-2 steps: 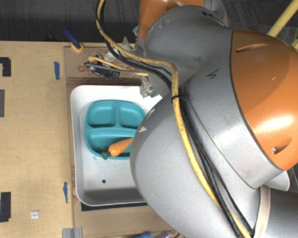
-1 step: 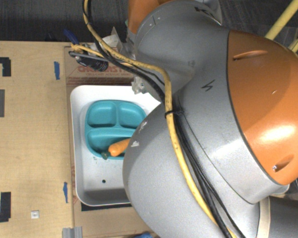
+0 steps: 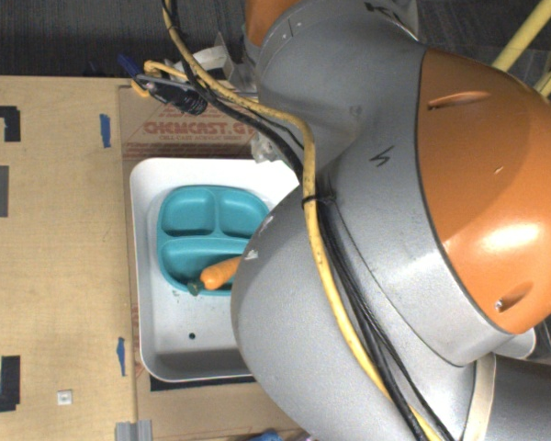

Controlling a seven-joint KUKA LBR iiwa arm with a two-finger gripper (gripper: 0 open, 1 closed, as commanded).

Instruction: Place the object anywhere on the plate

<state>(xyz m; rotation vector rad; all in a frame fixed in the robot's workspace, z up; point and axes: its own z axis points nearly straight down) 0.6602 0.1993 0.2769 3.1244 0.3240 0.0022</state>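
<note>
Carrot [image 3: 219, 272] on teal divided plate [image 3: 191, 231], white bin [image 3: 147, 246].
Arm [image 3: 386, 228] covers right side; gripper state: can't tell.

Light was bright and even, from overhead. Glare sat on the orange band [image 3: 500, 237] as a soft white patch. The arm [image 3: 367, 246], close to the lens, looked slightly soft. The bin [image 3: 165, 338] and teal plate [image 3: 188, 223] stayed sharp, with shadow along the arm's edge.
</note>
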